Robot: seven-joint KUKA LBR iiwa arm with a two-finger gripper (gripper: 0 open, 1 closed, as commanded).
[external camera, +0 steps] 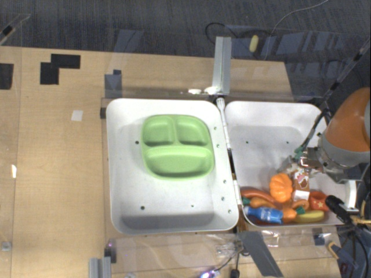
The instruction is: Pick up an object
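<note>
One brown packet [301,181] upright, long axis vertical, under gripper [302,168]; jaws' state unclear.

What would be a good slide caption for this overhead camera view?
Robot arm reaches over a pile of toy food in the right bin; a green divided plate sits in the left bin.

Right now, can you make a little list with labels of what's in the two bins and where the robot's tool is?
left bin: holds a green divided plate
right bin: toy foods piled in its near corner
orange pumpkin: on top of the pile
blue bottle: lying against the near wall
yellow banana: near wall, right of the bottle
tool: over the pile, beside the pumpkin
</note>
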